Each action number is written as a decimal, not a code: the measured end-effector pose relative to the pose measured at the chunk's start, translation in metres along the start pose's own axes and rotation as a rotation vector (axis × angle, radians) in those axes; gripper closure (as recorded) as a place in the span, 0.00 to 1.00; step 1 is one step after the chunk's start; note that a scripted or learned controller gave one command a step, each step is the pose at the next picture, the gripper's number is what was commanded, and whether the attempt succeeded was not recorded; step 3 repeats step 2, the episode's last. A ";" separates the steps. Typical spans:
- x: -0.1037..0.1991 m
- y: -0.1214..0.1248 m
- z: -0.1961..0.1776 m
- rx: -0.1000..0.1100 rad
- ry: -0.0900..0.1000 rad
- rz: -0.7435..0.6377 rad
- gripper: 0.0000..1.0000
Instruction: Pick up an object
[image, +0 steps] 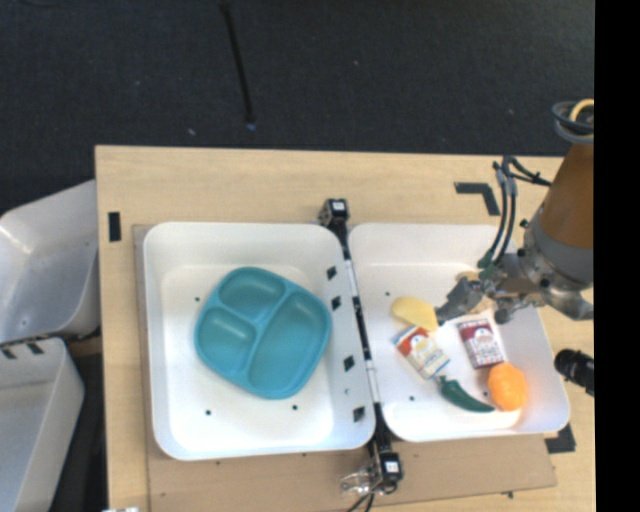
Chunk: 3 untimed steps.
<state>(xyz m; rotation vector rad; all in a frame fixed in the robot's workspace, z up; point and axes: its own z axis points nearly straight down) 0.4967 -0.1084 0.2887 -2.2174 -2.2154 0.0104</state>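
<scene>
The right bin (400, 250) holds a yellow piece (414, 311), a small red and white packet (422, 351), a red box with a white label (481, 343), an orange fruit (507, 387) and a green pepper-like piece (462, 396). My gripper (484, 293) hangs over the right bin's middle right, just above the red box and to the right of the yellow piece. Nothing shows between its fingers.
A teal divided plate (263, 331) lies in the left bin (170, 400). A black divider with clips (352, 320) runs between the bins. Cables (505, 215) trail from the wrist at the upper right. A white casing (45, 270) stands left of the bench.
</scene>
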 end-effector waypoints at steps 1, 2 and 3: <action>0.000 0.002 -0.006 -0.012 -0.002 -0.003 0.00; 0.006 -0.004 0.043 -0.007 -0.001 -0.001 0.00; 0.006 -0.004 0.043 -0.007 -0.001 -0.001 0.00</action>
